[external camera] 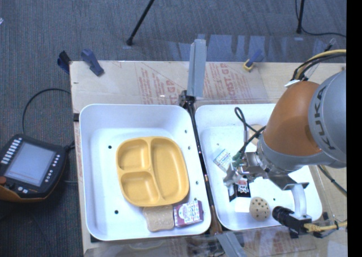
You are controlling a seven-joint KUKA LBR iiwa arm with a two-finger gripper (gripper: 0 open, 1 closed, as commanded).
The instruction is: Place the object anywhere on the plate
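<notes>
At the near edge of the left bin (90,137) lie a tan slab (158,218) and a maroon packet (188,213), both just beside the yellow plate (151,170). In the right bin (226,115), a tan dotted ball (259,208) sits near the front. The pincer (238,178) hangs over a small black-and-red item (241,188); whether it is open or closed, I cannot tell. A white packet (222,156) lies farther back.

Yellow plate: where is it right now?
The yellow plate lies in the left bin, near its middle, with a tan slab and a small packet at its near edge.
</notes>
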